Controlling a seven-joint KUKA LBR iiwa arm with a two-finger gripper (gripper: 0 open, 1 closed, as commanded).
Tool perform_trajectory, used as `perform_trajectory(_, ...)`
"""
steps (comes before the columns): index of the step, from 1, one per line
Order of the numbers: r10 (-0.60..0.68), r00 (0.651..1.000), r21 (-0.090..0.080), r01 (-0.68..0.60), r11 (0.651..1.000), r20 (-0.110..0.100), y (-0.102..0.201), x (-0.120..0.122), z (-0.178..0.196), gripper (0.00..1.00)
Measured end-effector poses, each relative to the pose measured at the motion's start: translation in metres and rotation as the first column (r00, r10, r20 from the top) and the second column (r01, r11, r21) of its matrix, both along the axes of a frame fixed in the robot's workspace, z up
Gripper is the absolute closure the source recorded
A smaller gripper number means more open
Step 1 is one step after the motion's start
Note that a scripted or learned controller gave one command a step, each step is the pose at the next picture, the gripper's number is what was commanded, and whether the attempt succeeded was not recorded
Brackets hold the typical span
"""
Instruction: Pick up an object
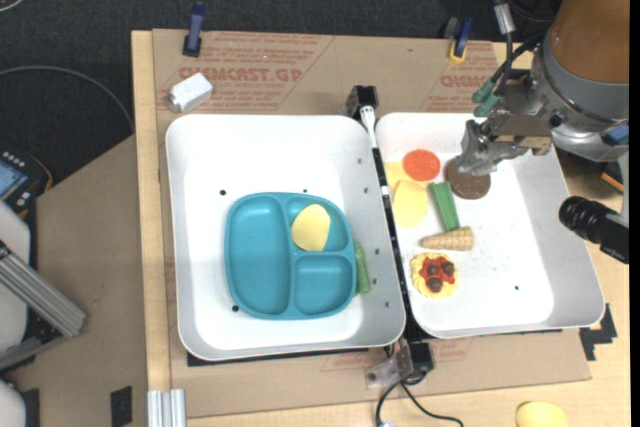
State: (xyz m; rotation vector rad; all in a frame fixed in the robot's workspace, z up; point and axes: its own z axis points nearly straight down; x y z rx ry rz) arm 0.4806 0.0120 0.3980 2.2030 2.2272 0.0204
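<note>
My gripper (478, 158) hangs low over the back of the right bin (545, 285), directly on top of a brown round piece (468, 185) whose lower half shows beneath it. To its left lie a red disc (421, 164), a pale yellow piece (409, 199) and a green stick (444, 205). Nearer the front are a tan cone (446, 239) and a small yellow tart with red topping (434, 274).
The left bin (200, 215) holds a blue divided plate (270, 260) with a yellow piece (311, 228) in its upper compartment. A green strip (361, 267) lies beside the plate. A black cable and clip (364, 103) run along the gap between the bins.
</note>
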Motion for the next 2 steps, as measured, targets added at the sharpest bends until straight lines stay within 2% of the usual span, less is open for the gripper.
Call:
perform_trajectory(1,-0.017,1.0,-0.004,0.017,1.0,-0.025,-0.053,0.0,-0.106,1.0)
perform_trajectory(2,-0.002,1.0,-0.001,0.002,1.0,-0.003,0.022,0.022,-0.014,1.0)
